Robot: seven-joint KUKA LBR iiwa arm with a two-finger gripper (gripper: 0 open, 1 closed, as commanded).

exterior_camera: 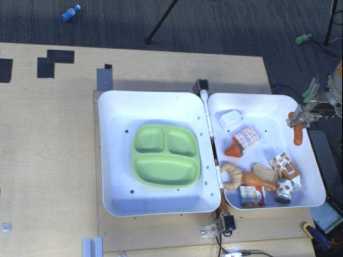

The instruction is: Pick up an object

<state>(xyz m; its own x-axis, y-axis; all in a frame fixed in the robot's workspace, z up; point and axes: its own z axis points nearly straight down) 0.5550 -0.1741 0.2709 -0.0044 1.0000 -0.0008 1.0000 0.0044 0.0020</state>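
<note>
We see 2 bins, the left bin [115,143] bearing a green tray [163,155], the right bin [278,108] crowding toys at 6 o'clock, and the gripper [298,123] at 3 o'clock clasping an orange carrot [298,135], lifted clear for carrying.

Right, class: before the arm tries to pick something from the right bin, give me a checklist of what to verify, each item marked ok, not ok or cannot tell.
1. Objects are available in the right bin: ok, several lie clustered along its near side.
2. Gripper is over the right bin: ok, at its right edge.
3. Gripper is free of any object: cannot tell, an orange piece hangs at the fingertips.
4. A target stands apart from the others: ok, the checkered box touches just a red piece.
5. Green tray sits out of the way in the left bin: ok.
</note>
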